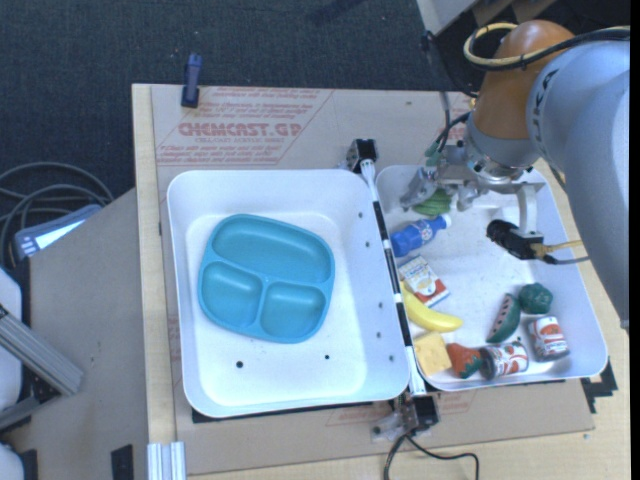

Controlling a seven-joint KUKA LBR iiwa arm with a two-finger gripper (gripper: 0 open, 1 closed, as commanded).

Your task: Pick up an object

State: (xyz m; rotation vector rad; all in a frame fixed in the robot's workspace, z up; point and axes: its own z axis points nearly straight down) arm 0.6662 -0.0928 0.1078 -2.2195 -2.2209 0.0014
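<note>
Green object [434, 206] sits at the right bin's [585, 313] far-left corner, directly under the pincer [440, 190] (can't tell whether its tips are spread or pinching). Risk: bin wall and the blue bottle [417, 234] just beside crowd the grasp, so a tip could land on either and the object squirts out.

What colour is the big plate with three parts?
Light blue. The plate lies in the left bin, camera view.

Grey arm [590, 98], orange wrist band [515, 78]
</note>
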